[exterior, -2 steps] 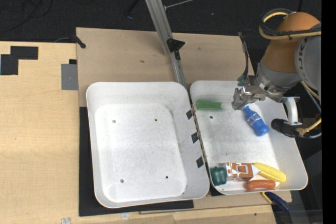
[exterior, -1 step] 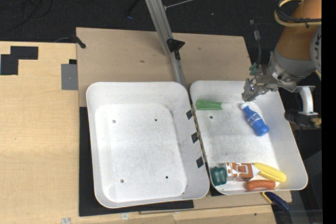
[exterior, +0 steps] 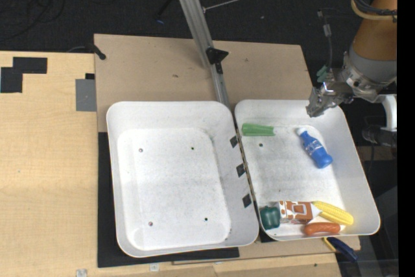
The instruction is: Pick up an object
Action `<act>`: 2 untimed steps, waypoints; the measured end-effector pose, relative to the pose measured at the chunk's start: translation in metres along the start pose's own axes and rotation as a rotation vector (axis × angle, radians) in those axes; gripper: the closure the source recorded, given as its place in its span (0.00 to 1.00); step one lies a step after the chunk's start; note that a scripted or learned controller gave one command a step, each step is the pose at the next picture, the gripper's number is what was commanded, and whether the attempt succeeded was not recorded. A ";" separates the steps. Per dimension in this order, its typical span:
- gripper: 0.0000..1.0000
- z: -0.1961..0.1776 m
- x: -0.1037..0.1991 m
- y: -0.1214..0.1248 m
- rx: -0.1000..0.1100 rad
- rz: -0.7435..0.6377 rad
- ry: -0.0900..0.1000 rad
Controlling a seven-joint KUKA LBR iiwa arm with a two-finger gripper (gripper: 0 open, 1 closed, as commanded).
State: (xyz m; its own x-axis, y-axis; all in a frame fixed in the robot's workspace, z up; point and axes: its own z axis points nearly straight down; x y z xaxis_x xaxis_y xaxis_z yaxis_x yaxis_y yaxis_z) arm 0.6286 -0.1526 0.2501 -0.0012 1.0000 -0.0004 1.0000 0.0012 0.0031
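The blue bottle [exterior: 314, 148] lies on its side in the right bin [exterior: 292, 168], up toward the far right corner, tilted with its white cap end pointing up and left; it is the thing nearest to me and stands well apart from the rest, so I judge it my best choice. My gripper [exterior: 318, 102] hangs just above the bin's far right rim, a little up from the bottle, and I cannot tell from here how my hand is set, though nothing appears to hang below it. To do this well I would come down over the bottle's middle and close across its narrow width, not along its length. The green stick [exterior: 258, 130] lies near the divider, and the cluster along the near edge, green cup [exterior: 270, 216], orange carton [exterior: 296, 211], corn cob [exterior: 333, 212] and sausage [exterior: 321, 228], sits too crowded for a clean grasp.
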 end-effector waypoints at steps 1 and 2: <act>1.00 0.000 0.059 -0.001 0.006 -0.003 0.003; 1.00 0.015 0.112 0.011 0.008 -0.003 0.003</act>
State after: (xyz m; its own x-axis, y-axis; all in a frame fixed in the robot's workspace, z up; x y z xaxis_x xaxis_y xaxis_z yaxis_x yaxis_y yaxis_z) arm 0.6395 -0.0408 0.2349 -0.0044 1.0000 0.0028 1.0000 0.0044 -0.0050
